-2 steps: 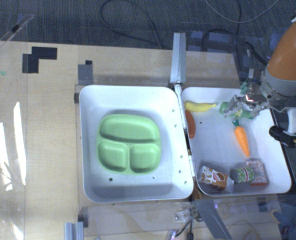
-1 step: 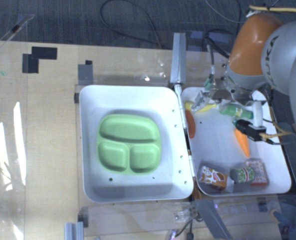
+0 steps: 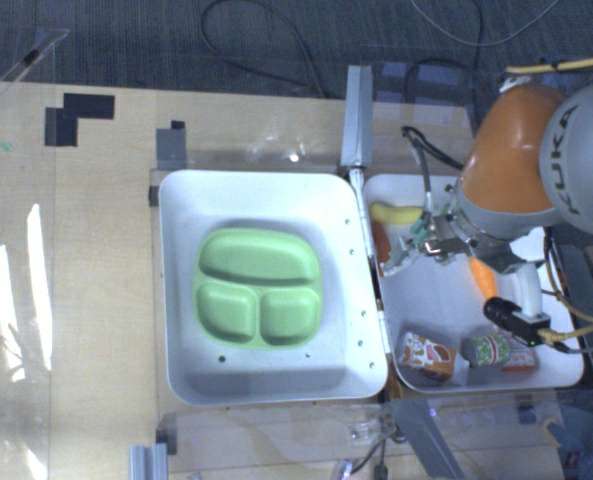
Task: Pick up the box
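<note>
- camera view: two white bins sit side by side on the counter (image 3: 86, 298). the left bin (image 3: 186, 368) carries a green divided tray (image 3: 259, 286), lying flat near the middle.
- the right bin (image 3: 431, 303) holds the clutter: a yellow banana (image 3: 394, 213) at the far left corner, an orange carrot-like piece (image 3: 484, 277) near the middle, a can with a green label (image 3: 488, 348) at the near edge, and the box (image 3: 426, 355) just left of that can.
- the box, brown and orange with a printed face, lies in the near left part of the right bin, close to the near wall. its long axis seems to run roughly left to right, tipped a little; which end is the top i cannot tell.
- the arm (image 3: 546, 168) reaches in from the right, and the pincer (image 3: 434, 240) hangs over the far part of the right bin, well apart from the box. whether it is apart or together cannot be told; nothing is visibly in it.
- risks, as i judge them: the can sits just beside the box, so a descent may knock it or catch it instead; the near wall leaves little room on that side; a grip along the long axis may slip off.
</note>
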`<control>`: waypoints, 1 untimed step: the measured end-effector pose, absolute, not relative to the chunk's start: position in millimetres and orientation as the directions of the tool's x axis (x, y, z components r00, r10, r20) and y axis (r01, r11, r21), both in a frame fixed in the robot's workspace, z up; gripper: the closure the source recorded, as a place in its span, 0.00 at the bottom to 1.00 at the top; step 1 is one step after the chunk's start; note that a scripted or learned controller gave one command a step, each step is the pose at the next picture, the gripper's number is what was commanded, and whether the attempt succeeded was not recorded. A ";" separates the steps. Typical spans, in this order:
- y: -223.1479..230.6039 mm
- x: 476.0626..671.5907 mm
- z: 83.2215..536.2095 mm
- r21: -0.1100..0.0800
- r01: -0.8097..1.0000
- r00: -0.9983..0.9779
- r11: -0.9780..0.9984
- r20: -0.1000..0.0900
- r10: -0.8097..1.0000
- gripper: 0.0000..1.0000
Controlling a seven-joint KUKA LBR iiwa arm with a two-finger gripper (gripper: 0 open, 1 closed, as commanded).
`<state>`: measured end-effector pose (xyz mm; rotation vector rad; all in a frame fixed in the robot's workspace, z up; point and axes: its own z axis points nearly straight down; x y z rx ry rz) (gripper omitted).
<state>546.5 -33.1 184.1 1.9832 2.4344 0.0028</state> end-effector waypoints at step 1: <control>-103.5 510.2 88.7 0.011 0.996 -0.091 0.091 -0.002 0.996 0.00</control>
